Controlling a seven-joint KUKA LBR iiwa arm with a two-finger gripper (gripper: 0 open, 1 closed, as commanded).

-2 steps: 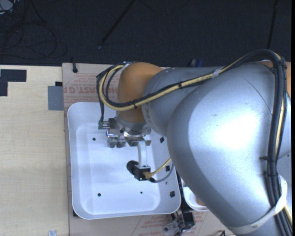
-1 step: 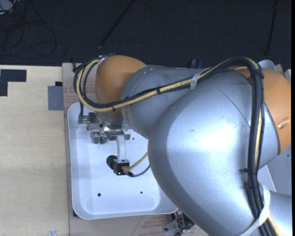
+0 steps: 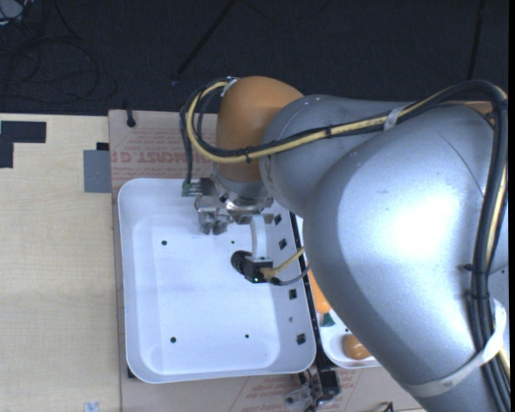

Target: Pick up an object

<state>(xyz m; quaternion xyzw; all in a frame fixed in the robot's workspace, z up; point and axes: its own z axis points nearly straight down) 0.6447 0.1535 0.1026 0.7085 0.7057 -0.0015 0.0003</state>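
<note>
My gripper [image 3: 213,221] hangs over the far middle of the left white bin [image 3: 146,316], close to its back wall, with the orange wrist band above it. I see nothing between it and the bin floor. In the right bin [image 3: 339,359], a small round orange object [image 3: 354,347] lies near the front edge. An orange sliver [image 3: 319,299] and a small dark teal piece [image 3: 326,320] peek out beside the arm. The grey arm hides most of that bin.
The large grey arm [image 3: 395,247] covers the right half of the view. A cardboard sheet [image 3: 154,148] lies under the bins. The pale bench [image 3: 43,273] with dark square marks stretches to the left.
</note>
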